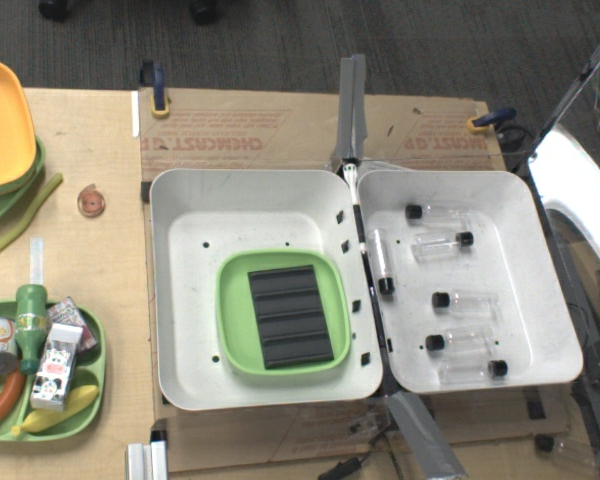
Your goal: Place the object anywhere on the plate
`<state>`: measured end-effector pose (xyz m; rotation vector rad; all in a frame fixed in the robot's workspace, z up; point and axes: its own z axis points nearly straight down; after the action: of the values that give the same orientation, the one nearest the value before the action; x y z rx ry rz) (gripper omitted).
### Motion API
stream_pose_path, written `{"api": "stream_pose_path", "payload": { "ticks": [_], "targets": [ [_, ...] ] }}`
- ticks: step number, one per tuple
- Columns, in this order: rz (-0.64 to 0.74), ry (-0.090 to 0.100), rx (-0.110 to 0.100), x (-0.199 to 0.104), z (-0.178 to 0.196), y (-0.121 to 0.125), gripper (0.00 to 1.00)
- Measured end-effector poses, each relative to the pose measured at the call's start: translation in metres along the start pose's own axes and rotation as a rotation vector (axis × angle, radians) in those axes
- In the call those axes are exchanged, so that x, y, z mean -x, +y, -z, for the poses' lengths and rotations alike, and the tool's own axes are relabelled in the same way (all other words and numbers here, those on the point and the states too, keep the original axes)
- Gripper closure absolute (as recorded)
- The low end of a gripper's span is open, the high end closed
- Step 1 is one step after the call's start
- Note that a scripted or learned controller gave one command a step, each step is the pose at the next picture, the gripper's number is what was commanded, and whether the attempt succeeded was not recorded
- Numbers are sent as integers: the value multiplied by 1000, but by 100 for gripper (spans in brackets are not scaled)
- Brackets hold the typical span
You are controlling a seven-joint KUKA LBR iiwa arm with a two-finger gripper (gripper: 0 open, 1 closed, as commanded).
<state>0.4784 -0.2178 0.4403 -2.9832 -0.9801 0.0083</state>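
Vials loose in rt bin, room btwn | green plate centred lft bin | gripper state: can't tell

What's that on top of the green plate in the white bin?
A dark grey ribbed rectangular block lies flat on the square green plate in the left shallow white bin. The block hides the plate's middle, so anything beneath cannot be seen.

Position: one fixed camera above the bench
Facing: down at a slant, floor past the far edge
Range: seemingly moderate; both bins fit
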Motion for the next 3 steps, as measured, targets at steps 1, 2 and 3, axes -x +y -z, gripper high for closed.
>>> {"api": "stream_pose_path", "payload": {
  "ticks": [1, 2, 3],
  "targets": [
    [-136, 1, 1, 3, 0, 3, 0],
    [-271, 0, 1, 3, 0, 3, 0],
    [-386, 0, 1, 3, 0, 3, 0]
  ]
}}
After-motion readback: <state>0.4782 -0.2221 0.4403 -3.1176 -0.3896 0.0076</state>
